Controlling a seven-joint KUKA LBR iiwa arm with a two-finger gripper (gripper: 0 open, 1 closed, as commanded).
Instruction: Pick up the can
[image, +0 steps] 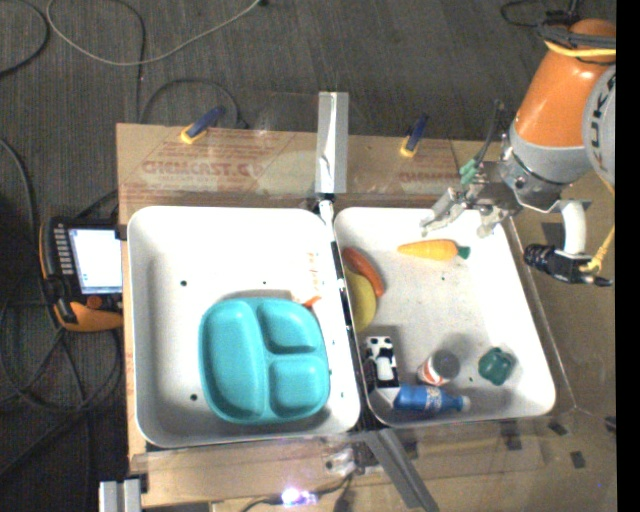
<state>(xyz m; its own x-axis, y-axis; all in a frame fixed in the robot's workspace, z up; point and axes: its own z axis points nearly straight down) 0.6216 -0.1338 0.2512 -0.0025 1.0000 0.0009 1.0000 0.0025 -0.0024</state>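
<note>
The can (437, 368) stood in the right bin (520, 300), toward its near edge, a small red-and-white cylinder with a grey top turned up at the camera. Just beside it on the near side lay a blue bottle (428, 401) on its side, its cap pointing right. A dark green cup-like thing (496, 365) sat close by on the can's right, apart from it. On the can's left, against the wall between the bins, stood a black-and-white toy (380, 361). Farther up that same wall lay a yellow banana (361, 298) with an orange-red piece (364, 269) touching its upper end. A toy carrot (434, 250) lay near the bin's far side, green end to the right.

The hand (464, 205) hung over the far right corner of that bin, just above the carrot and well apart from the can. Its fingers (441, 214) were spread wide with nothing between them. The orange band (555, 95) of the arm rose behind it.

The left bin (160, 300) carried a teal divided plate (265, 360), lying flat. Both bins rested on the worktop (140, 160), where two blue-and-yellow clamps (202, 124) gripped its far edge. A handheld pendant (80, 270) with a lit screen lay off the left side.
</note>
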